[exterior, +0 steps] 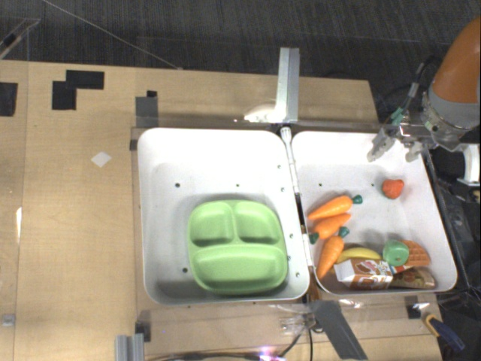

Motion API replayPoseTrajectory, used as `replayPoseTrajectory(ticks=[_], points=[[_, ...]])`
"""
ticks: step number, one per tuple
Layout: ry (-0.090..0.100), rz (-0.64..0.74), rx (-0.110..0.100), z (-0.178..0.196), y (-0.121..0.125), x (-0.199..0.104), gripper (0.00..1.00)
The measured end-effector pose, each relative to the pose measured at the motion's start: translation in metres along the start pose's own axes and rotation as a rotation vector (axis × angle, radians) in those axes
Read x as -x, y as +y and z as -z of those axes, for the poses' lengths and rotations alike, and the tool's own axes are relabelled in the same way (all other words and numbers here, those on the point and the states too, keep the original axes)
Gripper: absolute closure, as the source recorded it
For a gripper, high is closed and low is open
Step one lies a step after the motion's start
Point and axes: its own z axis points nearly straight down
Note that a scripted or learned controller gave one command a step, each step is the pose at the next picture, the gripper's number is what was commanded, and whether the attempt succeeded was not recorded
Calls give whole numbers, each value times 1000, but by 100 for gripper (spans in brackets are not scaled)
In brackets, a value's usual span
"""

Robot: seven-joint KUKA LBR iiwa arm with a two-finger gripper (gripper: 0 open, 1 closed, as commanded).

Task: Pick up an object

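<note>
My gripper (394, 147) hangs over the far right corner of the right bin (331, 156), fingers apart with nothing between them. A small red-orange tomato-like fruit (392, 189) lies just below and slightly in front of it. Three orange carrots (331, 218) lie near the bin's left wall. Along the front wall sit a yellow banana (358, 254), a green round piece (395, 253), an orange waffle-like item (417, 255) and a brown carton (373, 277).
The left bin (161, 164) holds a green divided plate (236, 245) toward its front. A metal post (288, 85) rises behind the wall between the two bins. The arm's orange band (460, 70) is at the right edge.
</note>
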Motion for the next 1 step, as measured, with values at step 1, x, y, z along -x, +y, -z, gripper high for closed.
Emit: replayPoseTrajectory(ticks=[1], points=[[1, -124, -3, -95, -45, -48, 0]])
